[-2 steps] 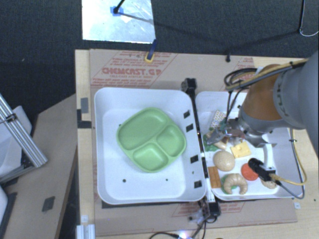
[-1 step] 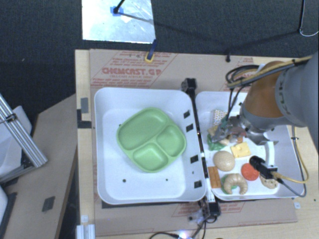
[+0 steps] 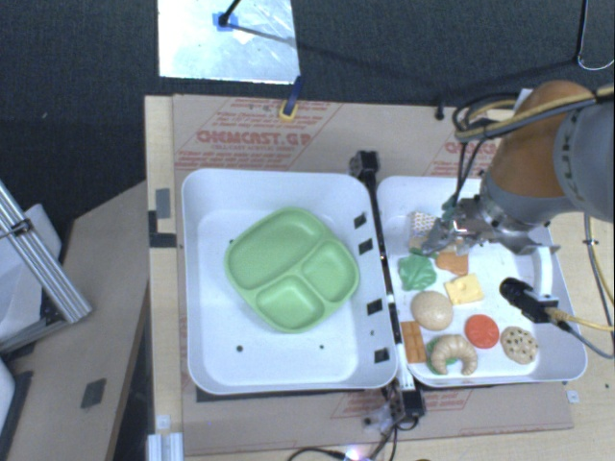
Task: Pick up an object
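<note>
Toy foods crowd the right white bin (image 3: 577, 353); the end effector (image 3: 444, 240) hovers near its upper left corner, over a green leafy piece (image 3: 417, 273). Grip state unclear. Descending straight onto one isolated item seems wisest.

A robotics lab: bench-mounted arm (image 3: 567, 152), two white bins (image 3: 207, 286), aluminium framing (image 3: 34, 257).

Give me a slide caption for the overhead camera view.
KUKA arm's tool low over toy foods in the right bin; green divided plate sits in the left bin.
</note>
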